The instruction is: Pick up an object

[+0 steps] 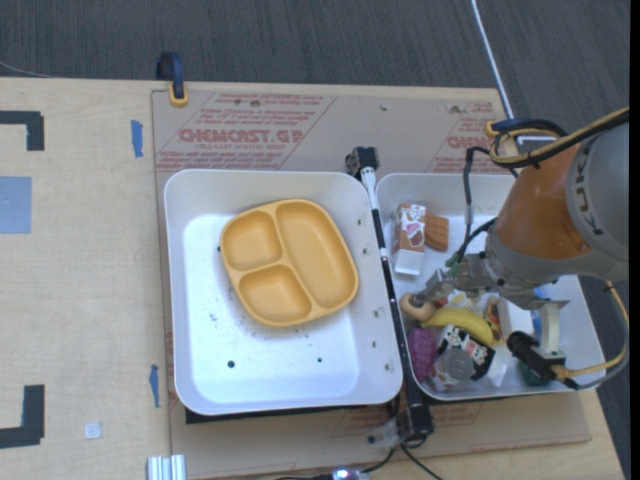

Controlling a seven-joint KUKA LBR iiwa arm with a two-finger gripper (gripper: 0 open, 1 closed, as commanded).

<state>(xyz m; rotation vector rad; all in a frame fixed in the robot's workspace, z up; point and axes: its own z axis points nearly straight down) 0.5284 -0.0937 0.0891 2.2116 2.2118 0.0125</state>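
lab | taped plywood bench (80,268) — clamped bins (180,268) — cabling

A: How's the light?
B: Bright and even, coming from overhead. The white bins (180,298) nearly wash out, well left of the gripper (445,286).
A: Any shadows?
B: Soft ones only, a faint rim under the yellow plate (288,263) and beneath the arm (545,223).
A: Sharp?
B: Mostly; small clutter below the gripper looks slightly soft and grainy
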